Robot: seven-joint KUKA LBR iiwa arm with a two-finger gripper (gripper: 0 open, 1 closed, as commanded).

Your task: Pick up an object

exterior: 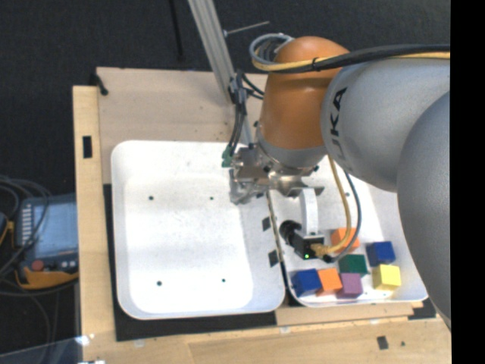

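In the camera view, the arm (303, 120) hangs over the seam between the left bin (174, 233) and the right bin (364, 299). Its jaws sit by the left bin's three o'clock rim, and I cannot tell whether they are apart or together. The candidates cluster at the right bin's six o'clock end, well apart from the jaws: blue block (307, 281), orange block (330, 280), purple block (351, 283), green block (353, 264), yellow block (388, 276) and second blue block (380, 251). This looks like the approach step, with no grasp made. The next move likely calls for travel toward five o'clock, then a descent on one block, clear of its close-packed neighbours.
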